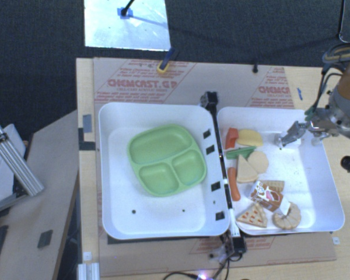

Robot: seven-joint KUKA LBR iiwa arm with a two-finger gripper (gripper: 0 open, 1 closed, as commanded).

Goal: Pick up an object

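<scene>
The arm (344, 92) reached in from the right, and its end effector (287, 137) hung over the upper part of the right bin (321, 179), above bare white floor. How far its fingers stood apart could not be told from the view, and nothing showed between them.

The things to be picked lay crowded along the left side of that bin, apart from the end effector. At the top sat a red piece (231, 137) touching a yellow piece (249, 137), with a green piece (240, 153) just below them. Beneath came a pale bread-like slice (251, 167) and an orange carrot-like stick (233, 183) against the bin's left wall. Lower still lay a small printed packet (267, 195), a pizza wedge (252, 216) and a round cookie (288, 217) near the front rim.

The left bin (114, 174) held a green divided tray (166, 160). Both bins rested on a worktop (134, 80) covered with printed board.
</scene>
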